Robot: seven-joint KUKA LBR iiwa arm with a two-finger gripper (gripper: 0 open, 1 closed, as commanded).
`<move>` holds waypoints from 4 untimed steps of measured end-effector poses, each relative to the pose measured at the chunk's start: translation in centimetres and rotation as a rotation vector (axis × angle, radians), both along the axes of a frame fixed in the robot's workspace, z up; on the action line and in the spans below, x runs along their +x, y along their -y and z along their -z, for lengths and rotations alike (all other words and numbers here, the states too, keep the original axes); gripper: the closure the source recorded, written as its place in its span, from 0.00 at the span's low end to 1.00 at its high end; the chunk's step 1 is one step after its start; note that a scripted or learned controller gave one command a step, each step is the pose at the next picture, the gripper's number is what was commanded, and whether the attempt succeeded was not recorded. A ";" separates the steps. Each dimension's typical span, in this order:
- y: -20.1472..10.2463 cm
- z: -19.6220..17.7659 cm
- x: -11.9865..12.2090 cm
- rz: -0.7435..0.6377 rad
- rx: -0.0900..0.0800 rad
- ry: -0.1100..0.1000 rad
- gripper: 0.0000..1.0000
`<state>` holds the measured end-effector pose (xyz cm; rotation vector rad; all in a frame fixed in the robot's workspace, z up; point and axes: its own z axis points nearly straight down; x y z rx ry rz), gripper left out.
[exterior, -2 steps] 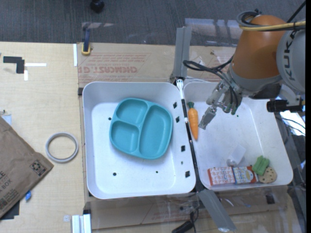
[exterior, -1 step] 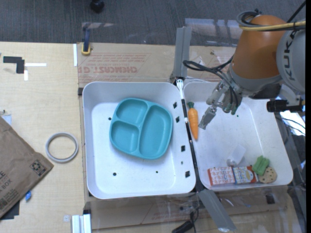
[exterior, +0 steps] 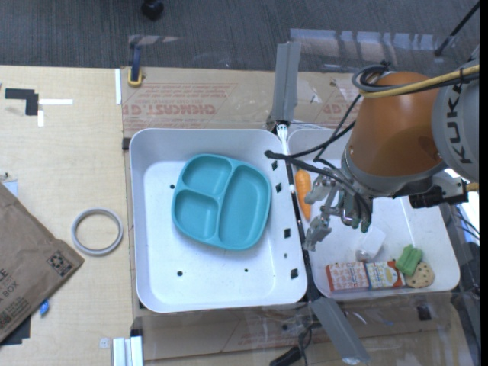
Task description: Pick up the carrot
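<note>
because the carrot hugs the right bin's left wall, your gripper hangs just beside it, fingers spread, holding nothing.

One camera sits high above the bench and looks down at a slant. It sees both white bins side by side. The left bin lies well to the left of the claw, and the right bin lies under the claw and to its right. The grey and orange arm comes in from the right, just above the claw, and looks big because it is closer to the camera. Far behind the claw, at the top, is dark floor.
</note>
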<state>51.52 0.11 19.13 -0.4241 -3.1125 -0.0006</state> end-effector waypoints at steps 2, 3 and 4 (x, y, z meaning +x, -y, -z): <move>2.9 0.0 11.4 0.310 -0.001 0.004 0.00; -2.2 -0.1 6.7 -0.017 0.000 0.002 0.00; 2.4 -14.0 13.3 -0.300 -0.001 0.006 0.00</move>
